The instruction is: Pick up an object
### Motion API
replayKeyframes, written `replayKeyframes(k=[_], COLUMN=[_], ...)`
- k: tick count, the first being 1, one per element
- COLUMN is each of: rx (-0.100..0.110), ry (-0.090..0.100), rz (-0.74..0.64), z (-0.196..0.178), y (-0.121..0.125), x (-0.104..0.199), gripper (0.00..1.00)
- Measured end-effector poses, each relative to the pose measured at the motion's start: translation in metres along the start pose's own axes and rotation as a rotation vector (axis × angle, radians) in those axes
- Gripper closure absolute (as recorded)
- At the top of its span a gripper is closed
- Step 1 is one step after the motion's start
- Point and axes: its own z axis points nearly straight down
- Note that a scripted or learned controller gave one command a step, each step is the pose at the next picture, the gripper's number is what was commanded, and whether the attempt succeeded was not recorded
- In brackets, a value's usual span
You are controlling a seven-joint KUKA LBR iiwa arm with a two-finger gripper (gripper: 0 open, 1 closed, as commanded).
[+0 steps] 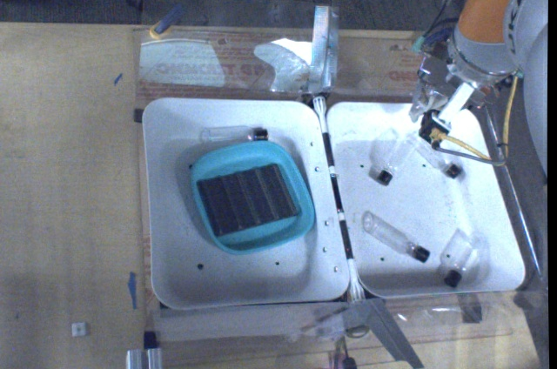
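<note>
My gripper hangs over the far right corner of the right bin, below the grey wrist and the orange band. Several clear tubes with black caps lie in that bin. One tube sits just left of and below the gripper, and a black cap lies to its right. A longer tube and a short one rest near the front. Nothing shows between the gripper and any tube.
The left bin holds a teal tray with a dark ribbed insert, and a clear tube lies behind it. A clear plastic sheet and upright panel stand behind the bins.
</note>
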Motion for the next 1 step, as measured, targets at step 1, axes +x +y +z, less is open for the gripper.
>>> replayKeyframes(k=[1], rx=[0.0], ry=[0.0], rz=[0.0], z=[-0.0002], y=[0.0], x=[0.0001], gripper=[0.0])
